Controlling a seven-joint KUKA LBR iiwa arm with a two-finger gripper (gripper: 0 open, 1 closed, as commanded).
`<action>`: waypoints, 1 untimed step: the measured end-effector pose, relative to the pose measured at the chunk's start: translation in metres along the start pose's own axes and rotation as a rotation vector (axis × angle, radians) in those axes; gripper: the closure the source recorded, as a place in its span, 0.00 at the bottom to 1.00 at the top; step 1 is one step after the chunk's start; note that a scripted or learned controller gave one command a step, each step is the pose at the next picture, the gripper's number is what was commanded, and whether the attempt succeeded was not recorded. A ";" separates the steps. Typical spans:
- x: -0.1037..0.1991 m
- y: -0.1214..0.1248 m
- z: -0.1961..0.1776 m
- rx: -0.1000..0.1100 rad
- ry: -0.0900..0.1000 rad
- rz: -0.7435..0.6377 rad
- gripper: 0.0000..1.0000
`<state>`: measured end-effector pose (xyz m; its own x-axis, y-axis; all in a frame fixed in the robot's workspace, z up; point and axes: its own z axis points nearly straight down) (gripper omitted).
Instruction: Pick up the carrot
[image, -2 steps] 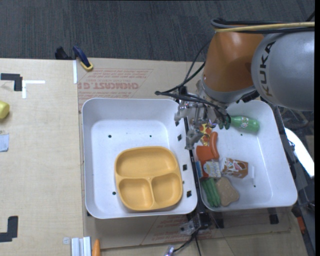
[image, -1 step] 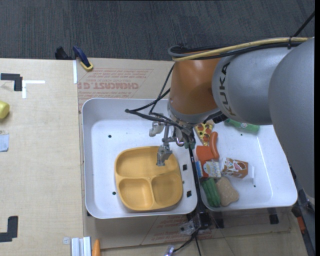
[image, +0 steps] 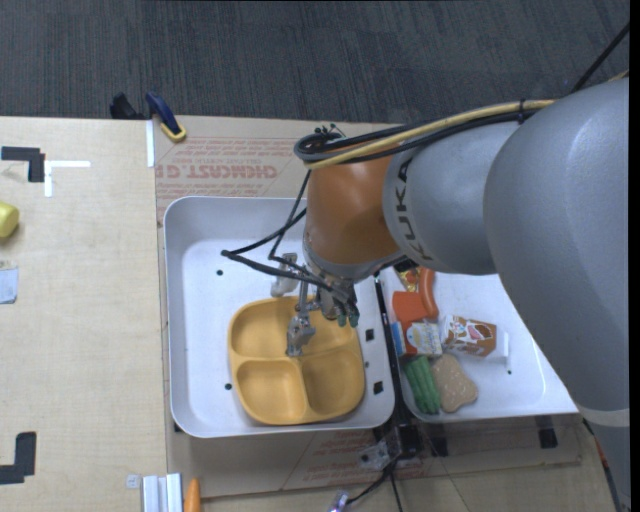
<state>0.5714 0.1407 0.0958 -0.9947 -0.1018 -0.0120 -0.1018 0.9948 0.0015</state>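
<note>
The carrot (image: 420, 296), an orange piece, lies at the back left of the right bin (image: 525, 345), partly hidden under the arm's wrist. My gripper (image: 299, 334) hangs over the left bin (image: 190, 300), above the middle of a yellow divided plate (image: 262, 345). It is to the left of the carrot, across the wall between the two bins. Nothing shows in the gripper.
Crowded next to the carrot in the right bin are a white carton (image: 425, 338), a brown-and-white packet (image: 477, 336), a green vegetable (image: 421, 386) and a bread slice (image: 457, 384). The big grey arm covers the right bin's back. A yellow object (image: 5, 220) sits on the bench at far left.
</note>
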 end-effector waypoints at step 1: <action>-0.013 -0.004 -0.015 0.001 -0.052 0.007 1.00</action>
<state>0.5848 0.1377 0.1114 -0.9934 -0.0946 -0.0642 -0.0949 0.9955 0.0006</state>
